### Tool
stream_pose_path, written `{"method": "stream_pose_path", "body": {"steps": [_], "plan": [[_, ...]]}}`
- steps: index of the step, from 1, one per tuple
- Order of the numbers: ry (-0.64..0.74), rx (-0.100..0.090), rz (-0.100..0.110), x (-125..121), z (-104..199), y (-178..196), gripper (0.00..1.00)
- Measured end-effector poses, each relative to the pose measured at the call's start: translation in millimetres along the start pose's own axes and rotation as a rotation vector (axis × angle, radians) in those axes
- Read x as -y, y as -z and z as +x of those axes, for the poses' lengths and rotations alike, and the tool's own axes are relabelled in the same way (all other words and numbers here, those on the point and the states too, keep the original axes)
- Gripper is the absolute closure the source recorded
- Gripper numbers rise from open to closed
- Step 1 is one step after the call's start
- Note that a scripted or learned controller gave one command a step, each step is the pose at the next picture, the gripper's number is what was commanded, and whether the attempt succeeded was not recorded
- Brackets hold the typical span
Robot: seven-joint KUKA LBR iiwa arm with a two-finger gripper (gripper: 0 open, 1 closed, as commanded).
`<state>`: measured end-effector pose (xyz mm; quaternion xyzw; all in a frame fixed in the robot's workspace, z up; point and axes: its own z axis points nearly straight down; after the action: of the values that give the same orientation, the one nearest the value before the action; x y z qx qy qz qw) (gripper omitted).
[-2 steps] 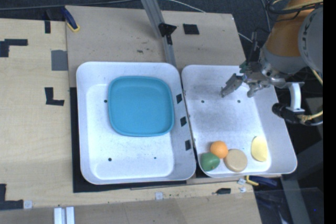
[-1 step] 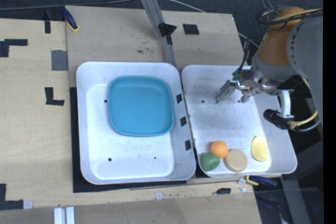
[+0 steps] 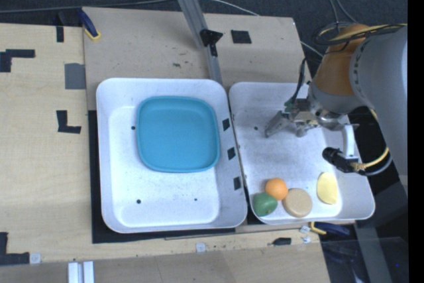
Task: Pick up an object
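Four small items line the near edge of the right bin (image 3: 262, 103): green ball (image 3: 264, 204), orange ball (image 3: 276, 189), tan disc (image 3: 298, 202), yellow piece (image 3: 326, 188). Gripper (image 3: 281, 124) hangs over the far half of that bin, well apart from them; finger state cannot be determined. Left bin (image 3: 119, 209) holds a blue plate (image 3: 177, 134) near its centre.
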<state>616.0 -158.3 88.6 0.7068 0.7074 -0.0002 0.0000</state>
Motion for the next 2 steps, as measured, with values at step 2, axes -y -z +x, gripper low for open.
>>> {"method": "stream_pose_path", "body": {"steps": [2], "plan": [[0.000,0.001,-0.004,7,1,67,1.00]]}}
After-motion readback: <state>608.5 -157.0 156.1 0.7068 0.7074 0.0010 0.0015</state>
